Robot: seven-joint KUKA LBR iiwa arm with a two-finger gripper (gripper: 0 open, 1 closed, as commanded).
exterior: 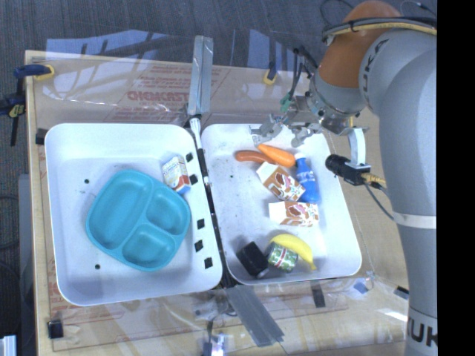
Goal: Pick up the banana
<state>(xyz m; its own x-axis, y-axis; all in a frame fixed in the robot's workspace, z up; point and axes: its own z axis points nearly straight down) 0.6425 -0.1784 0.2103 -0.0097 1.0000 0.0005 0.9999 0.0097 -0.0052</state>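
Banana (295, 246) lies in right bin (343, 262) near its front edge, touching green can (282, 256); end effector (286, 130) hovers over bin's far edge, fingers spread, nothing between them.

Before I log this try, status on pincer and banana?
Pincer over right bin's far edge, holding nothing. Banana at near end, untouched. Green can against it.

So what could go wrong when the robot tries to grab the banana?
The banana lies right against a green can, with a black block beside it, so the fingers might bump or grab those instead. It also sits near the right bin's front wall, which could get in the way. The gripper is across the bin, over the carrot.
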